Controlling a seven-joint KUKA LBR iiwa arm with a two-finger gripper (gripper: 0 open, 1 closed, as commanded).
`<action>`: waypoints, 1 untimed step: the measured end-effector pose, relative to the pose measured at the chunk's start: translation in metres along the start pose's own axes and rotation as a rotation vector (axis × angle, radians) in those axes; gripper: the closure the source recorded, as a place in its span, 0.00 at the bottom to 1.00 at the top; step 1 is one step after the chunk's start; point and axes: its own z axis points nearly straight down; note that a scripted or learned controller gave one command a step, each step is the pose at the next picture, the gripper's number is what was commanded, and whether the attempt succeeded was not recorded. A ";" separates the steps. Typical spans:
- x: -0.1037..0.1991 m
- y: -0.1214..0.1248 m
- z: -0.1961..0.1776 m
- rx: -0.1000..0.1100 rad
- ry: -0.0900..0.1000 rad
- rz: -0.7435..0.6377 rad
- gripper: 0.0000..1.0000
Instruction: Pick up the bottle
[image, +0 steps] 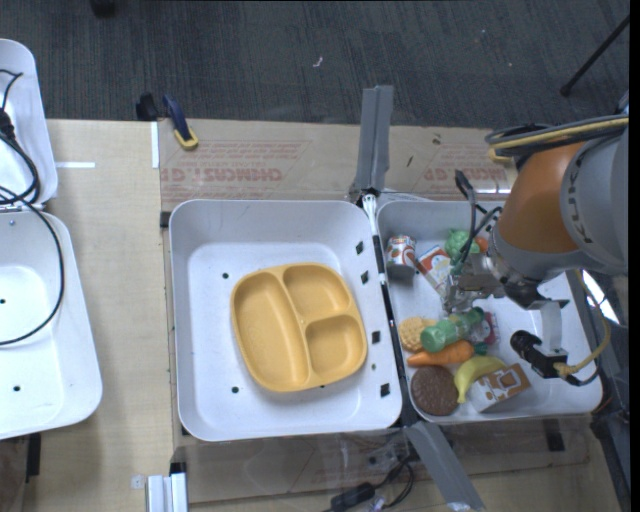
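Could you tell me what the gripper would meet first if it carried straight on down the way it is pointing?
Most likely the green plastic bottle lying on its side in the right white bin: the gripper hangs just above it. Depth is hard to judge from this slant.

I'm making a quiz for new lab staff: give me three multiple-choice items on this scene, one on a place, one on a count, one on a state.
1. Where is the yellow tray?
A. left bin
B. right bin
C. on the floor

2. How many compartments does the tray have?
A. two
B. three
C. five

3. How does the green bottle sit?
A. standing upright
B. lying on its side
C. lifted above the bin

Key: 1 A, it rests in the left bin. 2 B, three hollows show. 3 B, it lies lengthwise above the carrot in the right bin.
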 end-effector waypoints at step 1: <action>0.000 0.000 0.000 0.001 0.000 0.000 0.00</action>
